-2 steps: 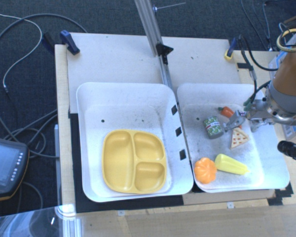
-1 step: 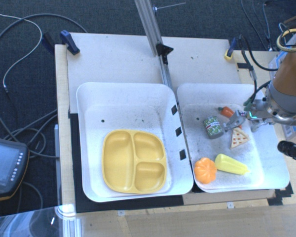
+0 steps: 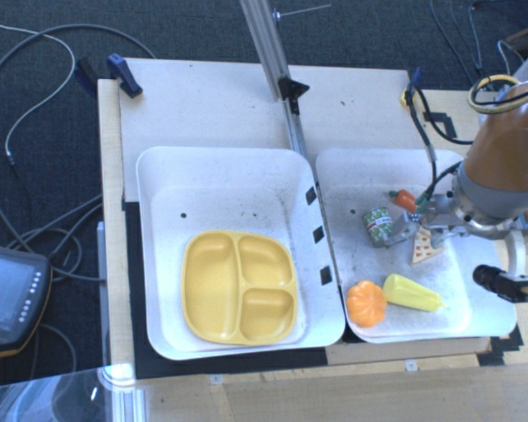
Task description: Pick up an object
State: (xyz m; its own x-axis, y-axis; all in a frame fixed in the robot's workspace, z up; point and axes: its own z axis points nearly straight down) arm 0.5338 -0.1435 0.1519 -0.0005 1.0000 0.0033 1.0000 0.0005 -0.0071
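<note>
Hand point(image 3: 420, 228) low in right white bin point(image 3: 352, 170), mid-right of frame, beside small green can point(image 3: 379, 225) and pizza-slice-shaped toy point(image 3: 426, 250); can't tell its opening or any grasp.

Just right of the shallow white plastic right-hand bin point(image 3: 334, 236), the bulky grey metal arm point(image 3: 493, 202) wears a broad orange band and trails black cables.

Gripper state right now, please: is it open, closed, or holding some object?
Gripper: cannot be told. It is low in the right bin, among the green can, the small orange piece and the pizza slice.
</note>
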